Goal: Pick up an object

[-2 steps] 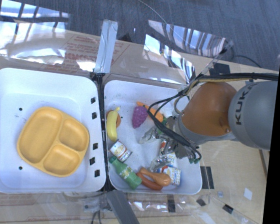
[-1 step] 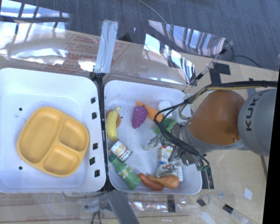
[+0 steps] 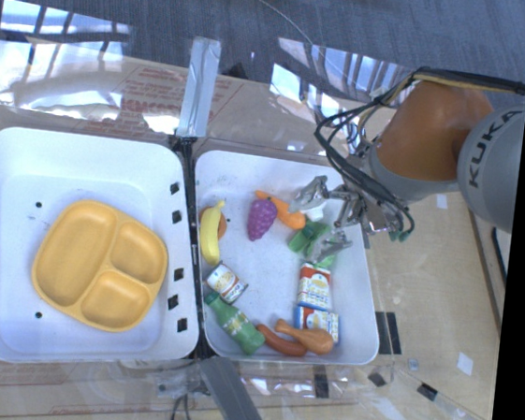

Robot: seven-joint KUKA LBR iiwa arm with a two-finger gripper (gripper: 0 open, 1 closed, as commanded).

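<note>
Camera view: your gripper (image 3: pixel 336 206) hangs over the right bin (image 3: pixel 365 301), centre-right of the frame, fingers spread, grasping nothing. The carrot (image 3: pixel 281 210) and green block (image 3: pixel 307 235) lie just below. The pick is not yet done.

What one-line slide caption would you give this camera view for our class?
KUKA arm's gripper poised over the right bin of toy foods; yellow divided tray in the left bin.
</note>
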